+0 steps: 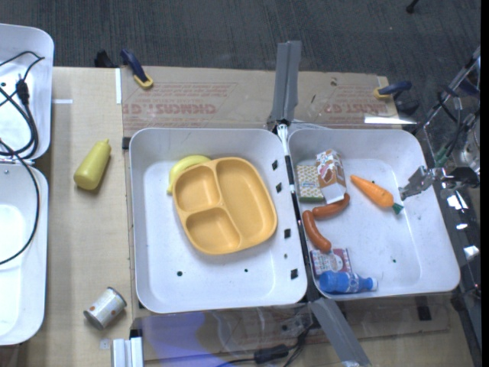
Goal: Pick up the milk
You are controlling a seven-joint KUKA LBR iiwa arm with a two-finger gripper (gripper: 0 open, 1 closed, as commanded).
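Two white bins sit side by side; the milk carton (328,170) lies near the right bin's (428,274) far-left corner, above two sausages. At that bin's right edge the gripper (413,184) hovers, jaws parted and empty. Approach is underway; next it must cross left and descend.

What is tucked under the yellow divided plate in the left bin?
A yellow banana-like piece pokes out from under the far-left edge of the yellow three-compartment plastic plate in the left white bin. The plate covers the rest of it, so its full shape is hidden.
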